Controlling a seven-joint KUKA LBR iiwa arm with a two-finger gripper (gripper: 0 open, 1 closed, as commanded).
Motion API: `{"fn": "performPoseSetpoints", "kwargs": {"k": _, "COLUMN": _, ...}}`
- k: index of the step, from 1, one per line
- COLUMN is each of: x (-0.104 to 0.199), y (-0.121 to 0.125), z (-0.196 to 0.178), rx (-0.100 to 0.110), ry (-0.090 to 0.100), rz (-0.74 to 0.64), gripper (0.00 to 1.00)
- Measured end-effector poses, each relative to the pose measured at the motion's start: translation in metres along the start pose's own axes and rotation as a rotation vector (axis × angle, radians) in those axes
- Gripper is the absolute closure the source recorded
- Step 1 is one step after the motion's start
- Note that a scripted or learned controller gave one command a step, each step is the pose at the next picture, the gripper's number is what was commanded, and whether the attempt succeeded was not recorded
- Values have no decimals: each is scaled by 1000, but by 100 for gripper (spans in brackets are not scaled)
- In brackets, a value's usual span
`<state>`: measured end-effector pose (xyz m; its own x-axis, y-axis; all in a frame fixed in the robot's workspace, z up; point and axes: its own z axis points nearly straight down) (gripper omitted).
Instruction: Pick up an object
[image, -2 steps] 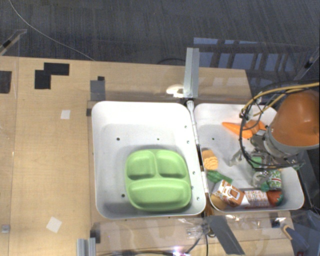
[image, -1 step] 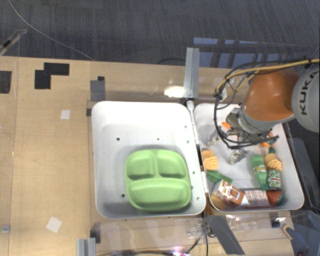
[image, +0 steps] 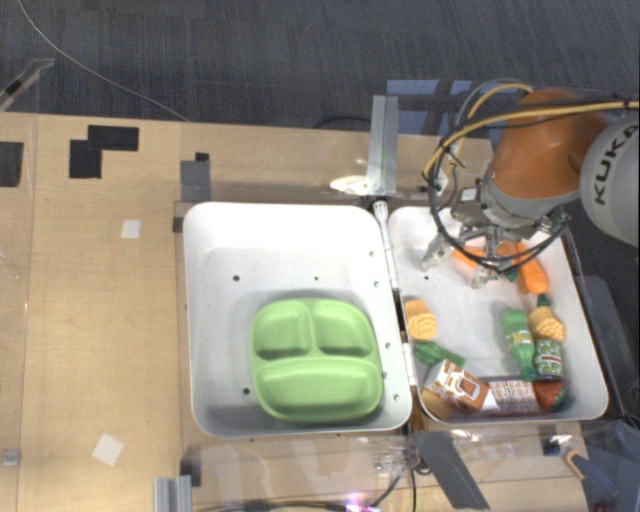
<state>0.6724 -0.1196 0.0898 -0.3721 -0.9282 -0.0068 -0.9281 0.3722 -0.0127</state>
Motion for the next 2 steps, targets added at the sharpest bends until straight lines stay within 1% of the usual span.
{"fn": "performPoseSetpoints", "kwargs": {"k": 1, "x": 74, "y": 74, "z": -2, "rx": -2, "ry": 3, "rz": -41, "gripper": 0}}
{"fn": "performPoseSetpoints", "kwargs": {"k": 2, "x": 42, "y": -4, "z": 0, "rx": 0, "ry": 0, "rz": 115, "gripper": 0}}
